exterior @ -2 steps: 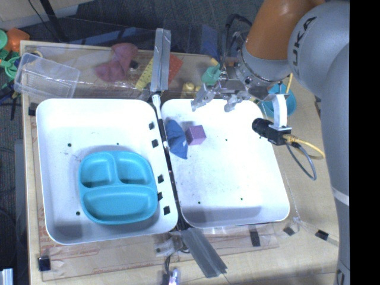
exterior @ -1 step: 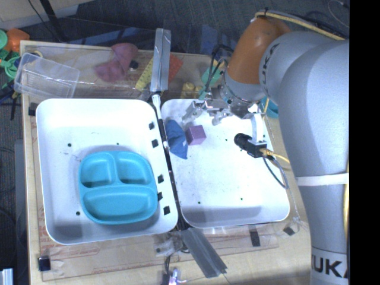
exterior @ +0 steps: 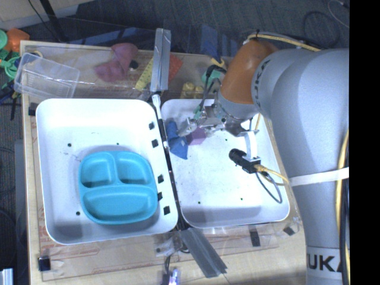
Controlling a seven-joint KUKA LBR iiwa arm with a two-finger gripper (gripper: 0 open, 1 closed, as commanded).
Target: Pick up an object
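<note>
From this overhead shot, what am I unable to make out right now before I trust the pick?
- Gripper: its fingers are small and lost against the arm; open or shut cannot be told.
- Purple object: partly under the gripper, so contact or grasp is unclear.
- Blue object: shape too blurred to identify.
- Right bin: its back right part is covered by the arm.
- Items behind the bins: blurred under clear plastic.

One fixed overhead camera looks slantwise down on both bins.
</note>
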